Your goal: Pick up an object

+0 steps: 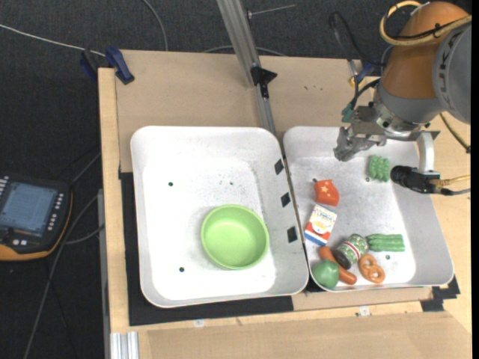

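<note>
Two-finger gripper (346, 149) sits over the upper part of the right shallow white bin (426, 238); jaw state can't be read at this angle, nothing visibly in them. Grey arm with orange band (415, 58) comes in from upper right.

Nearest item: small light-green ridged block (379, 168), just right of the gripper, apart from it. Below the gripper: red tomato-like toy (326, 192), then a white carton with red and blue print (321, 225) near the bin's left wall. Bottom cluster, close packed: green round toy (325, 274), orange-red sausage-shaped toy (338, 267), dark round can-like piece (349, 250), brown pretzel (371, 268), dark-green ridged block (385, 242).

Left shallow white bin (165, 170) holds a lime-green plastic bowl (234, 236), upright, lower centre.
</note>
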Controlling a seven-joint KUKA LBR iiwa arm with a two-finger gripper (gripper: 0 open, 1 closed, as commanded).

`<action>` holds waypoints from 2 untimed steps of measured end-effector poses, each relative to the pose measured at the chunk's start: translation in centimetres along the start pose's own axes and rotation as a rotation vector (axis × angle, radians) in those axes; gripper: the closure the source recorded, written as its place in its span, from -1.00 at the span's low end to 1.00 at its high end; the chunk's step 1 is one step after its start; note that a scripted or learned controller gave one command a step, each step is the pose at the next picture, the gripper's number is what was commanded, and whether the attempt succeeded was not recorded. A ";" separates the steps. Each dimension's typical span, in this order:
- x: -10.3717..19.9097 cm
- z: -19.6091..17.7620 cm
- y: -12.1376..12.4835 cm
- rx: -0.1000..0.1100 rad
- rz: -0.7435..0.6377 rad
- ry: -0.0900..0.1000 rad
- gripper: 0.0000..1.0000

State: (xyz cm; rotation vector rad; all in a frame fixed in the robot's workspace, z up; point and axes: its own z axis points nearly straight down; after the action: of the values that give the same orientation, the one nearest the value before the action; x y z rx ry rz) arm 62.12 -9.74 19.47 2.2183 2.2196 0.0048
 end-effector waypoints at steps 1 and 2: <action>0.0 -1.2 0.0 0.003 0.000 0.000 1.00; 5.7 -1.0 -1.3 0.005 -0.004 0.002 1.00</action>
State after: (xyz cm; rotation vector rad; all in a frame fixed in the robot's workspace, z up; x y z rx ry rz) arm 60.78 -4.05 20.42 2.2170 2.2273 0.0014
